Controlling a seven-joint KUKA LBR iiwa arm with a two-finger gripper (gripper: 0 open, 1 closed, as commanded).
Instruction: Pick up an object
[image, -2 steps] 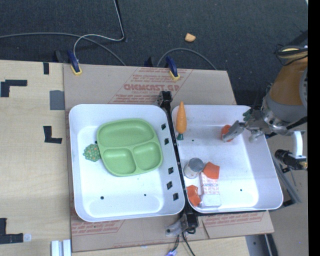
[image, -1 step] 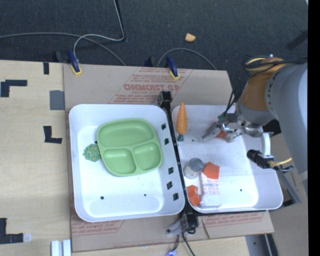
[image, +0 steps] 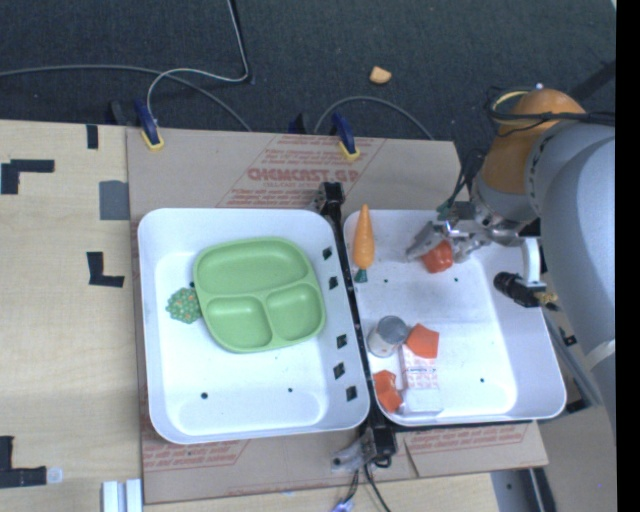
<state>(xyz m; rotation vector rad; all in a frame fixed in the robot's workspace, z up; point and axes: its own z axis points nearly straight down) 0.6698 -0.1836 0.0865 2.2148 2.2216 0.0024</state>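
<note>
Lying at the near end of the right bin (image: 520, 400), a small carton (image: 421, 380), a grey can (image: 387, 334) and orange pieces are left loose for picking. Farther in, a carrot (image: 363, 236) leans by the divider. Beyond it, the gripper (image: 442, 245) pinches a red object (image: 438, 260) between its fingers, probably lifted off the bin floor.
</note>
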